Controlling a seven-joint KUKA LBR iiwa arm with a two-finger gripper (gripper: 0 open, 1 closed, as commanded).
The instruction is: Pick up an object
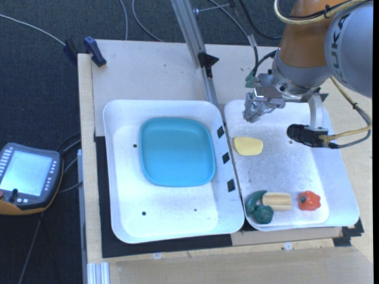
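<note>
Bench edges: two white bins sit side by side; the left bin (121, 218) holds a blue plate (176, 151) in its middle, with bare floor around it, widest toward the near edge.
Right bin: the right bin (337, 185) has a wide bare stretch across its centre; its things lie along the left wall and the near rim.
Dividing line: the bins' inner walls meet just left of the yellow piece (248, 146).
Gripper: the gripper (253, 112) hangs over the far-left corner of the right bin, pointing down; nothing shows between its tips, and how far they are spread I cannot tell.
Yellow piece: in the right bin, near the left wall, just nearer the camera than the gripper and apart from it.
Near rim: a green vegetable (259, 207), a tan block (277, 201) touching it, and a red tomato (308, 200) a little to the right, all well apart from the gripper.
</note>
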